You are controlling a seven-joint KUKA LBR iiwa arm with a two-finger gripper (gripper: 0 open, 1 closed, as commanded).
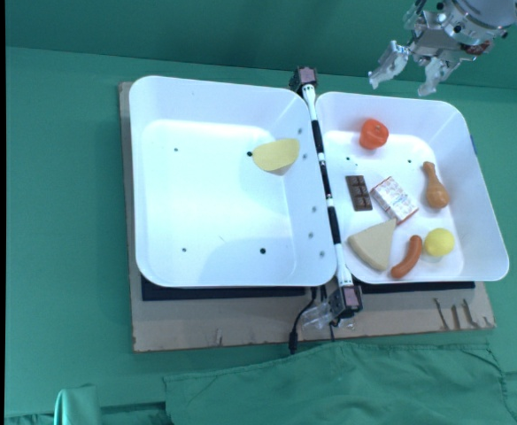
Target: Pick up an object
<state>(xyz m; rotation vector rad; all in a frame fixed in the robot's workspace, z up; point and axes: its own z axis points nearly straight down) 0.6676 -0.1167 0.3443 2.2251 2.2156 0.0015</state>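
Hand (409, 70) hovering released beyond the right bin (480, 237), apparently clear of tomato (374, 134), drumstick (434, 186) and cheese wedge (374, 243).

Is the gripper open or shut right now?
Open: the gripper hovers above the right bin's far rim, fingers spread apart, nothing between them.

White bins (214, 104) on a green tabletop (64, 193) — an orange-red tomato (374, 134), brown chocolate bar (358, 192), yellow lemon (438, 242), pale cheese wedge (375, 243).
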